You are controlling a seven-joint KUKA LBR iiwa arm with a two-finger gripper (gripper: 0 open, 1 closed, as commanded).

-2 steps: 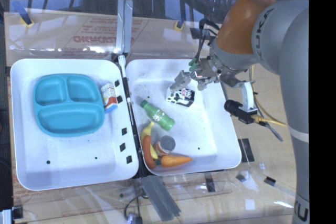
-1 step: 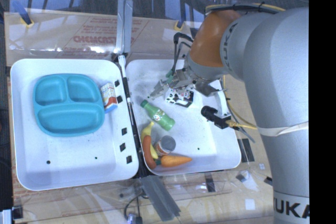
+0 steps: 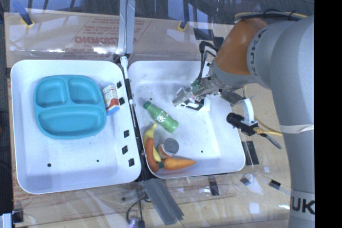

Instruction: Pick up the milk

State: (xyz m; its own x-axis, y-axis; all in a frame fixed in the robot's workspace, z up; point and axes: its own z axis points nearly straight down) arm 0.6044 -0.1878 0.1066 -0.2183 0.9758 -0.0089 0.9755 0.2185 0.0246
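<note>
**Over the right bin, the gripper hangs with nothing visible in it**

Across the bench's right side reaches the grey arm, white letters "UK" readable low on it. Two white bins sit side by side: the left bin holds a blue divided plate; the right bin holds a green bottle, banana, carrot and a small can. Behind them lies clear sheeting with reversed red print, unreadable. The gripper hovers above the right bin; how far its jaws stand apart I cannot tell. The milk, a small carton, lies in the left bin, touching the plate's right edge.
</note>
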